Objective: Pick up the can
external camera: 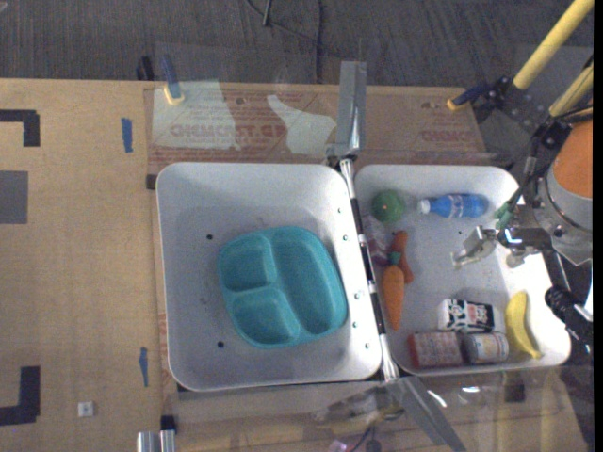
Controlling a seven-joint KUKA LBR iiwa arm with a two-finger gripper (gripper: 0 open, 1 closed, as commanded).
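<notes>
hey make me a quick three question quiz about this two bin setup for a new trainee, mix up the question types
1. True or false: the teal divided tray lies in the right bin.
2. Which item lies nearest the can? A) green ball B) water bottle C) banana
3. Fill in: the pincer hovers over the ___ bin.

Key:
1. False; it lies in the left bin.
2. C
3. right

Faint red lettering, perhaps "CHEMCAST", on the cardboard sheet (226,121).
</notes>
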